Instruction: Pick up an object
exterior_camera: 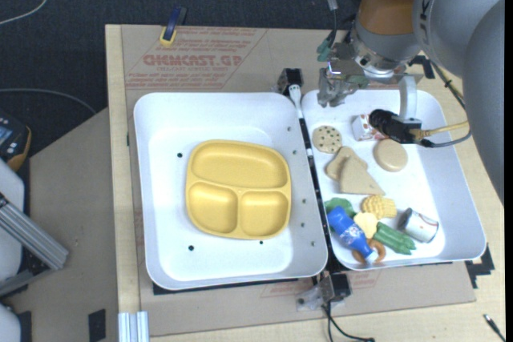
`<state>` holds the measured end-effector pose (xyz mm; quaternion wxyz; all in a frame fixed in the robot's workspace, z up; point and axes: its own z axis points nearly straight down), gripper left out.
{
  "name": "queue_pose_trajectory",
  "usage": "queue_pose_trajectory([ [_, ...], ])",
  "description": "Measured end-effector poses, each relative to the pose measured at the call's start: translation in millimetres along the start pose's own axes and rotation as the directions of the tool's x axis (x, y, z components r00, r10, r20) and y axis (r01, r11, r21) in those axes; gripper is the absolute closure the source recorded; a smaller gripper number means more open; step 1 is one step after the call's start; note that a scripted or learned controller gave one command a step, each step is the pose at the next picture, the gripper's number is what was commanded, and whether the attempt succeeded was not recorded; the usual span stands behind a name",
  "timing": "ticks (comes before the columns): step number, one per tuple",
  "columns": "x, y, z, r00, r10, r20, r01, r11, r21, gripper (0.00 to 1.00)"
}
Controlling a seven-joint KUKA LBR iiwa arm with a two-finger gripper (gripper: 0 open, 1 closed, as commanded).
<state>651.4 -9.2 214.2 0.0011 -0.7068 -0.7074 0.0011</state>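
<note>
While the left bin [152, 172] at frame centre carries a yellow divided tray [238, 188], the right bin [461, 196] holds a round cookie [326, 138], a tan wedge [349, 170], a beige disc [391, 155], a blue bottle [348, 229] and green pieces [394, 239]. My gripper [337, 88] hangs over that bin's upper left corner, fingers apart, gripping nothing.

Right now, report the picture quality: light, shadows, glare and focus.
Camera view: even overhead light, soft shadows only; the yellow tray throws a faint one onto the left bin. White bins are bright but not blown out; mild sheen on the silver can. Bench items are sharp; the arm's grey body, near the lens, is soft, and the gripper is slightly blurred.
</note>
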Motion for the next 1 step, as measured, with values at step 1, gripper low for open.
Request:
queue_pose_trajectory([
  [1, -8.6, -6.7, -13.9, 1.000, 0.001, 0.000, -0.001, 1.000, -0.004, 1.00],
])
